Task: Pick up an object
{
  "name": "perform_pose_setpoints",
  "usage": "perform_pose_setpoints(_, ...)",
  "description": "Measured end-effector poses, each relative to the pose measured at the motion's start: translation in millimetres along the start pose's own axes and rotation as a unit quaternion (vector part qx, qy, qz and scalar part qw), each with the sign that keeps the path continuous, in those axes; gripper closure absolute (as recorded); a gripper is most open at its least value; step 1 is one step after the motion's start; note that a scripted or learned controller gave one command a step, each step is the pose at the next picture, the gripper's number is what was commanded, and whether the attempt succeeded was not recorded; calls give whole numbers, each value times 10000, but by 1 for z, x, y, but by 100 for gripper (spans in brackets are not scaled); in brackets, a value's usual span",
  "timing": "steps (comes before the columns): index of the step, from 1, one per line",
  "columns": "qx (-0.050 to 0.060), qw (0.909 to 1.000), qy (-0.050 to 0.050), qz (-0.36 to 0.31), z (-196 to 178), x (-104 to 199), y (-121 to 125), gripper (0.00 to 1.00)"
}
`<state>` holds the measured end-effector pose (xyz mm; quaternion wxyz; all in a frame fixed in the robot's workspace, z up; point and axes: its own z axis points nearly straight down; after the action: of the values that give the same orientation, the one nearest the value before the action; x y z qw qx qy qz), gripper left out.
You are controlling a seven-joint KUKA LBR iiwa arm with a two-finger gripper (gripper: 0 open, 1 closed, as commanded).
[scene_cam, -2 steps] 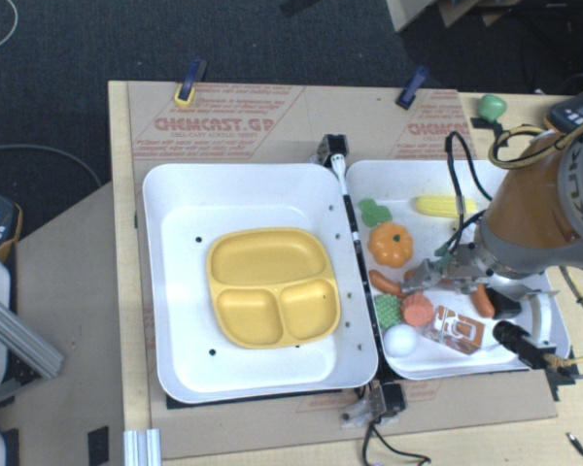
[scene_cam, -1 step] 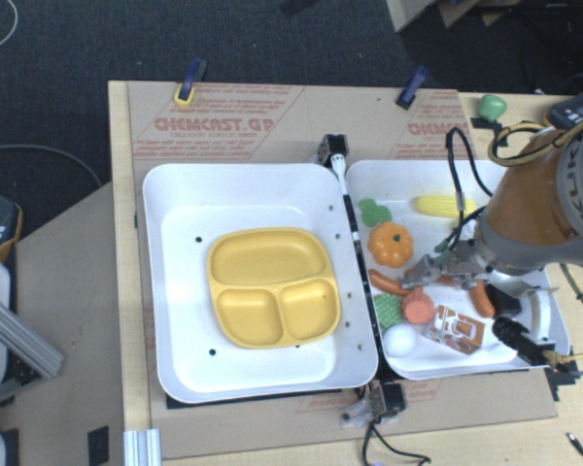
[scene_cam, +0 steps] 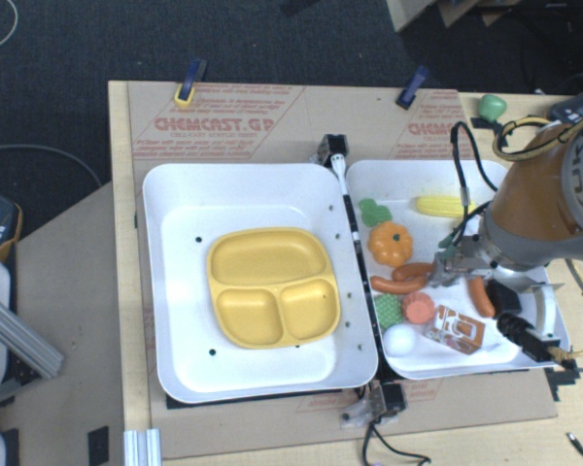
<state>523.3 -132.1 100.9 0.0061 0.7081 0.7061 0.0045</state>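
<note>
The bench (scene_cam: 272, 124) was brown board on dark carpet, bearing two white bins. The gripper (scene_cam: 445, 265) stood by a red-brown sausage (scene_cam: 400, 282); jaw state undeterminable.

The left bin (scene_cam: 175, 289) holds a yellow divided plate (scene_cam: 272, 285). In the right bin (scene_cam: 389, 178), the gripper (scene_cam: 445, 268) is low beside a sausage (scene_cam: 400, 279) and an orange pumpkin (scene_cam: 390, 244).

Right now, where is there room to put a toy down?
Left bin: bare white floor rings the yellow tray, widest along its left wall. Right bin is crowded: pumpkin, sausage, corn and the gripper.
</note>
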Motion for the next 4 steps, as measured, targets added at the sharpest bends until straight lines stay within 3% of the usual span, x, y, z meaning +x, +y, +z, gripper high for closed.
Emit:
perform_pose_setpoints(2,40,10000,-1,-21,-105,-1,1,100)
perform_pose_setpoints(3,46,10000,1,-21,-125,-1,2,100)
perform_pose_setpoints(4,93,9999,29,-37,-127,55,-27,100)
